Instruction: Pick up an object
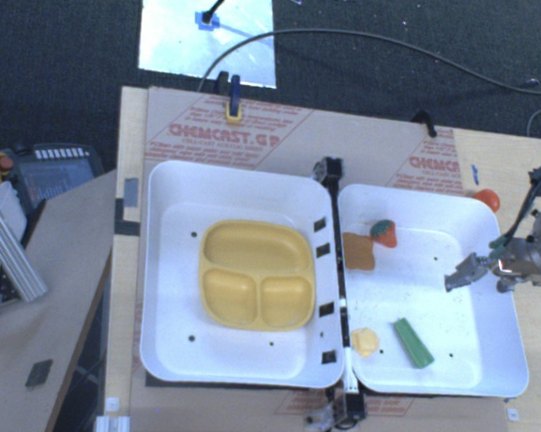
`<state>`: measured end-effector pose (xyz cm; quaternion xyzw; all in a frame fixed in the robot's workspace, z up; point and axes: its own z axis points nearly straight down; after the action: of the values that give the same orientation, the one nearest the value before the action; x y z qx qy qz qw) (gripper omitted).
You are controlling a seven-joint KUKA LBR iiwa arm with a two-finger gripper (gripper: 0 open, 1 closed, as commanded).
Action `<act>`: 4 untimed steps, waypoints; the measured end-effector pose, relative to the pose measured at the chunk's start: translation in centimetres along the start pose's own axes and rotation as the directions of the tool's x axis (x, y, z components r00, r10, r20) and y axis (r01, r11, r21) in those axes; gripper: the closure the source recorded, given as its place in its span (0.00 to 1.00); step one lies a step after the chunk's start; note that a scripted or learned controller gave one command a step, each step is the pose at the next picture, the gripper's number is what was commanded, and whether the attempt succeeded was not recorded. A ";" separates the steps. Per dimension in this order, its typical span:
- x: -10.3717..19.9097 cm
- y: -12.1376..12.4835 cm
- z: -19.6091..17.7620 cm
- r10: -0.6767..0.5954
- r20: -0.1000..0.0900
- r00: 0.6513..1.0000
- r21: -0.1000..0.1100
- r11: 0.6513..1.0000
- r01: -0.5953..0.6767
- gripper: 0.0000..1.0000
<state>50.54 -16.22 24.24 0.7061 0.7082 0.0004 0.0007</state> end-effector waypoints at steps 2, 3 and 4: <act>-0.1 0.9 10.7 0.002 -0.001 1.000 0.004 1.000 -0.002 0.00; 0.0 0.8 15.9 0.002 -0.002 1.000 0.004 1.000 -0.002 0.00; -0.1 1.0 14.6 0.002 0.001 1.000 -0.002 1.000 -0.002 1.00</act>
<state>51.57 -16.31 9.63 0.7067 0.7075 0.0007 0.0016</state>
